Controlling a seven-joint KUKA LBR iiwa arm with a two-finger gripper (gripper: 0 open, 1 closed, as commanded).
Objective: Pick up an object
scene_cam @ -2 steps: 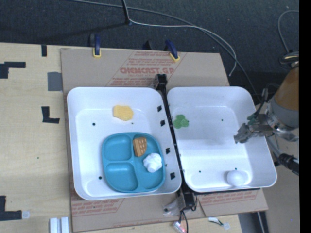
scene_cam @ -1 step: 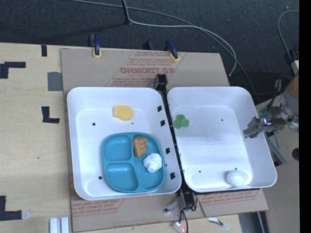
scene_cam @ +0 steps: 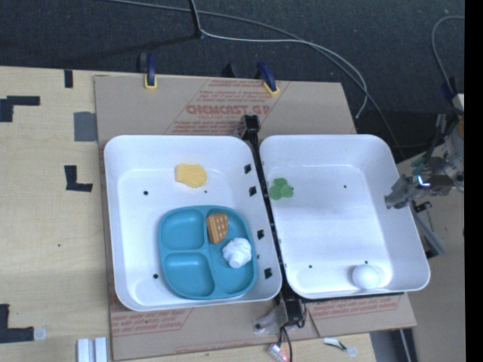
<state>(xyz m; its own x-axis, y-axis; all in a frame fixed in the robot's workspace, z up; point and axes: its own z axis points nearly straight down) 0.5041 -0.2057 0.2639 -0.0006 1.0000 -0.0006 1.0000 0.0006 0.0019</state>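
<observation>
Two shallow white plastic bins sit side by side. One small green leafy piece (scene_cam: 281,188) lies in the right bin (scene_cam: 332,151), near the divider; a white round ball (scene_cam: 367,276) rests at that bin's near edge. Left of the green piece, the left bin (scene_cam: 124,202) holds a yellow lump (scene_cam: 192,175) and a blue sectioned tray (scene_cam: 181,266) carrying a brown waffle piece (scene_cam: 217,227) and a white crumpled wad (scene_cam: 238,253). Right of the green piece, the end effector (scene_cam: 411,191) hangs over the bin's rim, its state impossible to tell.

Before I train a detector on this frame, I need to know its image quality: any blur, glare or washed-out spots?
Camera view: lighting is even and shadows soft; the round white ball nearly blends into the right white plastic bin; the grey gripper at the right looks blurred; the small green leafy piece and the teal divided plastic tray stand out clearly.
</observation>
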